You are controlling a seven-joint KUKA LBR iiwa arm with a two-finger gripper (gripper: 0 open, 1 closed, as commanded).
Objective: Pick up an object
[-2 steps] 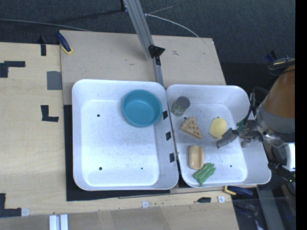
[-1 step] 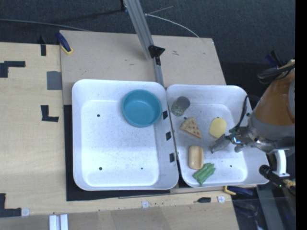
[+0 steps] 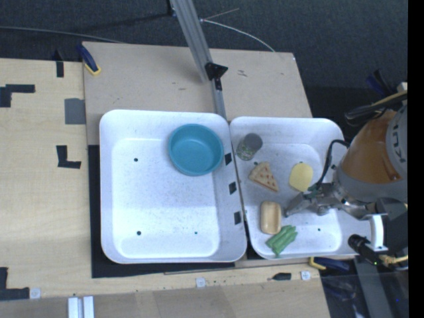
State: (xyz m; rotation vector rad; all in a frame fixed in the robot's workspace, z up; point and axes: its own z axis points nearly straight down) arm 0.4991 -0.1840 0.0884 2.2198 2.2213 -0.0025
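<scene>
The right bin (image 3: 318, 128) holds several small objects: a grey round can (image 3: 249, 146), an orange cheese wedge (image 3: 264, 176), a yellow lemon-like piece (image 3: 301, 175), a tan bread-like piece (image 3: 269, 217) and a green vegetable (image 3: 281, 239). My gripper (image 3: 296, 206) reaches in from the right, low over the bin floor. Its tips lie just right of the tan piece and below the yellow piece. Nothing is visible between its fingers.
A blue bowl (image 3: 195, 149) sits at the back right of the left bin (image 3: 132, 244). A slanted metal pole (image 3: 195, 35) comes down to the divider between the bins. The grey arm with its orange band (image 3: 374, 158) covers the right bin's right edge.
</scene>
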